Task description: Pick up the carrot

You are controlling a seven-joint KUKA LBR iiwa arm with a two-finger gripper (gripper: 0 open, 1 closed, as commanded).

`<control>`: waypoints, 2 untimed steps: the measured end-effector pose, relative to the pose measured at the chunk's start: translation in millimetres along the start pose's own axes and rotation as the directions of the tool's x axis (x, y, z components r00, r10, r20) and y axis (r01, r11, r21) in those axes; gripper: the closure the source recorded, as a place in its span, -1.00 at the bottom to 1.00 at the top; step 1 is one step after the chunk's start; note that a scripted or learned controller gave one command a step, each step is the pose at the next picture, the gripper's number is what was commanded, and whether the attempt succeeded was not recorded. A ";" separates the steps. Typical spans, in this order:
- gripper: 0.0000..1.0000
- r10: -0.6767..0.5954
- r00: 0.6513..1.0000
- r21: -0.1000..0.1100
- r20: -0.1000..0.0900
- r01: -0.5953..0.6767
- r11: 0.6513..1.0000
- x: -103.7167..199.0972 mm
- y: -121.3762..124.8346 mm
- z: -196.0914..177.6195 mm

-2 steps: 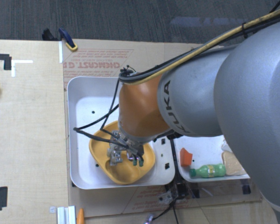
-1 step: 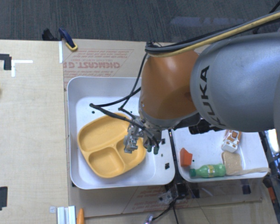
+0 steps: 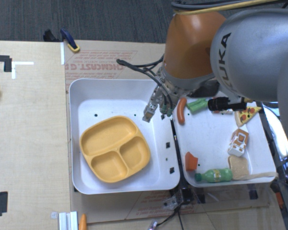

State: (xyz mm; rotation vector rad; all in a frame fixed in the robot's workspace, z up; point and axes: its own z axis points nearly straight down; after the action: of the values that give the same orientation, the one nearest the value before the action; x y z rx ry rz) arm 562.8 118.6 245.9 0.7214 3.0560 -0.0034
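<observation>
1. Camera view is showing the grey KUKA arm (image 3: 249, 47) reaching in from the far right and looming over both bins.
2. Left bin (image 3: 79, 143) is holding a yellow divided plate (image 3: 115, 148); right bin (image 3: 211, 133) is carrying the small toy foods.
3. Gripper (image 3: 156, 108) is hanging over the left bin's far right edge, beside the divider; whether it is released or clenched, I cannot tell, and nothing is showing in it.
4. Carrot (image 3: 190, 161), as I am reading the short tapered orange piece, is lying in the right bin's near left corner, just beside a green bottle (image 3: 213, 176). It is probably light, stiff and slick plastic; gripping across its thicker end is looking safest.
</observation>
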 end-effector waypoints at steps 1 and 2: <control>-1.00 0.000 1.000 0.000 0.000 0.000 1.000 0.3 0.4 0.1; -1.00 -0.027 1.000 -0.001 0.000 0.027 1.000 27.7 -16.8 154.0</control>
State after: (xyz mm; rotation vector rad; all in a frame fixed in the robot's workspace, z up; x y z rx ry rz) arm 530.6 115.5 91.9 0.6799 3.0656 -0.0018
